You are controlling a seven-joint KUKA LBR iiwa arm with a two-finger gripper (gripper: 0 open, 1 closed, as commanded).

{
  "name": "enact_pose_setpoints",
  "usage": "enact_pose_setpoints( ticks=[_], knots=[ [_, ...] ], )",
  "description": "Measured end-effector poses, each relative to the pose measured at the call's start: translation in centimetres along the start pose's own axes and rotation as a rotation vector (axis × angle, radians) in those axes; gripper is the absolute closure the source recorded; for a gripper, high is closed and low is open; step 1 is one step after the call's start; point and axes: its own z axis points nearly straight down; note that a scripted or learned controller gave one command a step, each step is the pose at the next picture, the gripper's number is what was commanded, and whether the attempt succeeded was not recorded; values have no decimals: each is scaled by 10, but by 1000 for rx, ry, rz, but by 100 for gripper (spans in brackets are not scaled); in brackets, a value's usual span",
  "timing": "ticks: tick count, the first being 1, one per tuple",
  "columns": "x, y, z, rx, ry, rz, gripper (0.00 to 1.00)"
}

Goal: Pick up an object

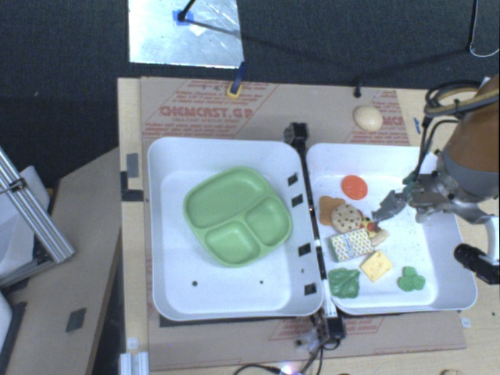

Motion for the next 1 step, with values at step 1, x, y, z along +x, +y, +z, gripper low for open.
enact_pose_setpoints(
  ticks=[1],
  knots=[
    [0,2,-6,-12,-2,-3,0]
  ],
)
